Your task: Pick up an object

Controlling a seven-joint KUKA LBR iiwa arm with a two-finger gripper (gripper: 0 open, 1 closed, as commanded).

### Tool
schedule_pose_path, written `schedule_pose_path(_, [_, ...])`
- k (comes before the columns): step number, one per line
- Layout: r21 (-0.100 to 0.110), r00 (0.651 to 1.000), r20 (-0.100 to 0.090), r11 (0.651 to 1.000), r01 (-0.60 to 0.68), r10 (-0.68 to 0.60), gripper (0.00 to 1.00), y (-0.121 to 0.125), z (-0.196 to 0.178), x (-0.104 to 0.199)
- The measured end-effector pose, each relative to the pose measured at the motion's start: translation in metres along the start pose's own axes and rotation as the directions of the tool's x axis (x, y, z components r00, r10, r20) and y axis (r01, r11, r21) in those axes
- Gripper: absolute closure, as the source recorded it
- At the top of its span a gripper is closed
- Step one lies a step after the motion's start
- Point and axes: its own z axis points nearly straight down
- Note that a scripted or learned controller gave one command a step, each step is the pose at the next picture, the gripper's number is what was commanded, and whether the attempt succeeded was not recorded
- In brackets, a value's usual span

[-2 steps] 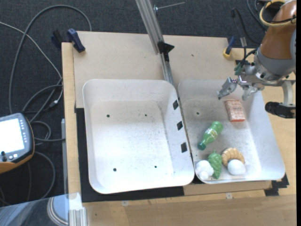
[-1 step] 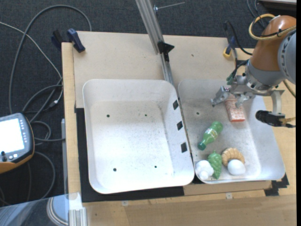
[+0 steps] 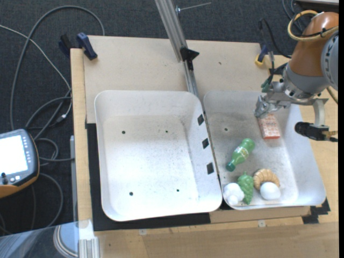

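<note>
Gripper (image 3: 264,107) low over right bin (image 3: 306,160), finger state impossible to tell, tip touching or just above orange-red packet (image 3: 269,127), green bottle (image 3: 239,153) nearby, left bin (image 3: 107,144) beside.

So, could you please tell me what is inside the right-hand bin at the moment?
The right bin holds an orange-pink packet just under the hand, a green bottle, and a cluster of white, green and tan items at the front. The packet's top end is covered by the hand.
</note>
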Motion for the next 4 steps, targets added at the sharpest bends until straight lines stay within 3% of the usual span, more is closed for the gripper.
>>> schedule_pose_path(2, [-0.008,1.0,0.003,1.0,0.001,-0.001,1.0,0.004,-0.114,0.01])
schedule_pose_path(3, [0.005,1.0,-0.002,1.0,0.005,-0.005,1.0,-0.002,-0.103,0.066])
schedule_pose_path(4, [0.004,1.0,-0.002,1.0,0.005,-0.005,1.0,0.0,-0.104,0.117])
